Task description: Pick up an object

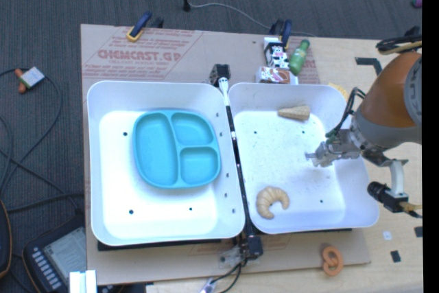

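In the right bin (357,216) lie two objects: a tan croissant (272,201) near the front left and a beige wedge-shaped piece (294,112) near the back. My gripper (321,157) hangs over the right part of that bin, well right of the croissant and in front of the wedge. The fingers are small and blurred, and I see nothing between them. The arm with its orange band (391,89) comes in from the right.
The left bin (110,216) holds a blue divided plate (177,148). Behind the bins stand a green bottle (298,56) and a small box (276,65). An orange ring (332,259) lies on the cardboard in front of the right bin. Clamps sit at the board's back edge.
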You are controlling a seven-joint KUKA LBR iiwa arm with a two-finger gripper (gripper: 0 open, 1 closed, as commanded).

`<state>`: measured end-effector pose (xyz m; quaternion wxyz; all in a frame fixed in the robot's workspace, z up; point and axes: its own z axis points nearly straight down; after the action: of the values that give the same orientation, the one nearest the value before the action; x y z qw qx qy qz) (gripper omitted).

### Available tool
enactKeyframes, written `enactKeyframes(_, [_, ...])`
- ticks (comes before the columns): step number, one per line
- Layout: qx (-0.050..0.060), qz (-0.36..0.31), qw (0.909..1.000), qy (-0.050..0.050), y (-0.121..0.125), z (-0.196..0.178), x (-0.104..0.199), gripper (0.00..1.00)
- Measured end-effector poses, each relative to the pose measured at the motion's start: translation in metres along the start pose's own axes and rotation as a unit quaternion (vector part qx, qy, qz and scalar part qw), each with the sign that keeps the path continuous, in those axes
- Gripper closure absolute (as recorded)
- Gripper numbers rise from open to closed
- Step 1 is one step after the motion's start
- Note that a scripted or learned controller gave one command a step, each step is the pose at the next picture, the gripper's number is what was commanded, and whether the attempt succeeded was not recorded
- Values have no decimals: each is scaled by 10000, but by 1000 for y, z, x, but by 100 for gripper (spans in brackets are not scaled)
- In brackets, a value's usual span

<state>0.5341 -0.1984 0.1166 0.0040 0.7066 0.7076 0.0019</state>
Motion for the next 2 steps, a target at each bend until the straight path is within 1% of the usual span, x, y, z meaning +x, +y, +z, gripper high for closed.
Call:
enactKeyframes(1, [2,-3,10000,-1,0,0,0,0])
enactKeyframes(2, [-8,8,10000,-7,-47,28,5,0])
